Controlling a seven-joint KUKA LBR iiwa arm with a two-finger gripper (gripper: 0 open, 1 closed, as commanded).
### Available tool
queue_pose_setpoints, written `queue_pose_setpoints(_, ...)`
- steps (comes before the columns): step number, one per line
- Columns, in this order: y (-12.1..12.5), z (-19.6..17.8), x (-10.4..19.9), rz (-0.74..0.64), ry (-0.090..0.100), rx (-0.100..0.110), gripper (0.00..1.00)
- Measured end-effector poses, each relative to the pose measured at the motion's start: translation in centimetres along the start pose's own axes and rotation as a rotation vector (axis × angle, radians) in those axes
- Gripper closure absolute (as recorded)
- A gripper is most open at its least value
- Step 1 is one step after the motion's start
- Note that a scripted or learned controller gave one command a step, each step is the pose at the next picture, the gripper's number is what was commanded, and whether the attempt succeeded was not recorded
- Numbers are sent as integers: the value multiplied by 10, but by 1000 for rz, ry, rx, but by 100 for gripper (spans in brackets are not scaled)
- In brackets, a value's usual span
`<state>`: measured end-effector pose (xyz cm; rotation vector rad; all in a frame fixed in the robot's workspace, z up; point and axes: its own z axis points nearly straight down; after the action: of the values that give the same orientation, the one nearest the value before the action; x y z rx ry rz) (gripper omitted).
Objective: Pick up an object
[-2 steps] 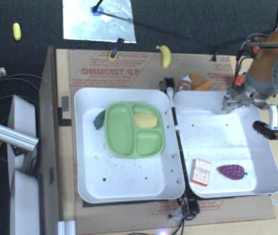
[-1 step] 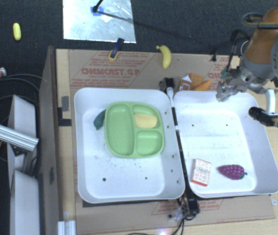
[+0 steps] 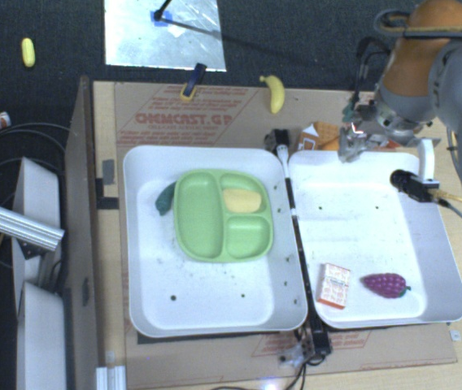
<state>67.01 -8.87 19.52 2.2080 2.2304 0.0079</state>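
Observation:
My gripper (image 3: 351, 147) hangs over the back left corner of the right bin (image 3: 426, 242), well away from the objects in it. Near that bin's front edge lie a small orange and white box (image 3: 334, 285) and a purple bunch of grapes (image 3: 385, 284). In the left bin (image 3: 146, 242) a green divided plate (image 3: 215, 218) holds a pale yellow item (image 3: 242, 199) in its upper right section. A dark green object (image 3: 164, 198) lies against the plate's left rim.
A yellow banana (image 3: 274, 93) lies on the cardboard behind the bins, with an orange item (image 3: 322, 135) just behind the right bin's back rim. A black part of the arm (image 3: 412, 185) juts over the right bin's back right.

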Motion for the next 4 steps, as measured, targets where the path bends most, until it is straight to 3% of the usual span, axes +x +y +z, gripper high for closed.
queue_pose_setpoints(1,0,-5,63,0,0,3,100)
queue_pose_setpoints(2,0,-51,23,10,-3,0,100)
queue_pose_setpoints(3,-1,-30,36,5,-2,4,100)
queue_pose_setpoints(4,-18,-87,18,9,-2,-1,100)
